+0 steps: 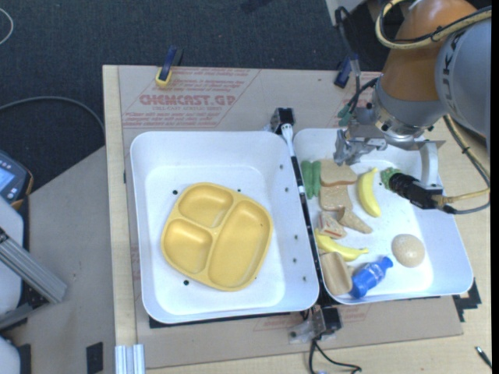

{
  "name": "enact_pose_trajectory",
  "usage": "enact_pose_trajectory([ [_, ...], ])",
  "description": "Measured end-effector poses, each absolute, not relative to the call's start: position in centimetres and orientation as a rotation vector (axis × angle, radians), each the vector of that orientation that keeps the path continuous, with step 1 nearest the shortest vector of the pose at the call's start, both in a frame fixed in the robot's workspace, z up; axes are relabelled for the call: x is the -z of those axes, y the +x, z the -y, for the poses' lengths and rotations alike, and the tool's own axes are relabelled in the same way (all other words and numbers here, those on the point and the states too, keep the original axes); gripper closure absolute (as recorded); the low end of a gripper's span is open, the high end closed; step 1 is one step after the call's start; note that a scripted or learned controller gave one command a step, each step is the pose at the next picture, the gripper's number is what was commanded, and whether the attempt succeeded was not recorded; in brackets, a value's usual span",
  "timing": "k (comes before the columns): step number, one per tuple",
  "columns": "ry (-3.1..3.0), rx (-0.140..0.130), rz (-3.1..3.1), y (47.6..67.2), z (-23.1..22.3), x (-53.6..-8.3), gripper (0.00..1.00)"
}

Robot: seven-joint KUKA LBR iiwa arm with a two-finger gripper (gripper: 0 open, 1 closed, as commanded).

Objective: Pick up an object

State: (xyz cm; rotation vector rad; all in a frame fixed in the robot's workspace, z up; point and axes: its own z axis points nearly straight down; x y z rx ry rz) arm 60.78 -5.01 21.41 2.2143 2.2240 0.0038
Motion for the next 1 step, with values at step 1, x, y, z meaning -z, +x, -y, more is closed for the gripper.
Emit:
enact_pose_trajectory([
  [1, 2.214, -0.004, -2.224, 63.28, 0.33, -20.84, 1.0],
])
